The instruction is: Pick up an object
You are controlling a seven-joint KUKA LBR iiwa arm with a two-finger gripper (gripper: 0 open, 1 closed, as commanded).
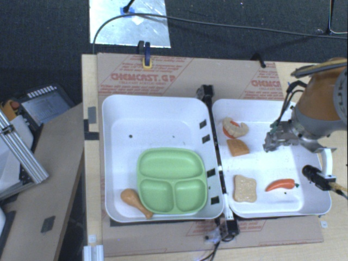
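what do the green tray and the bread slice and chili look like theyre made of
Green tray: likely molded plastic, with an even pale green colour, rounded compartments and a soft sheen. Bread slice: probably a toy of plastic or foam, flat tan and uniform; too small to be sure. Chili: looks like smooth plastic, bright red-orange with a dark stem end.

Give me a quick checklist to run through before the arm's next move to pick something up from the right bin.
1. Claw over the right bin: ok.
2. Claw holding nothing: cannot tell, too small and dark.
3. Nearest target, the orange wedge, lying apart from the claw: ok.
4. Bread slice and red chili apart from each other: ok.
5. Round sandwich piece separate from the wedge: not ok, they almost touch.
6. Left bin items, green tray and drumstick, away from the arm: ok.
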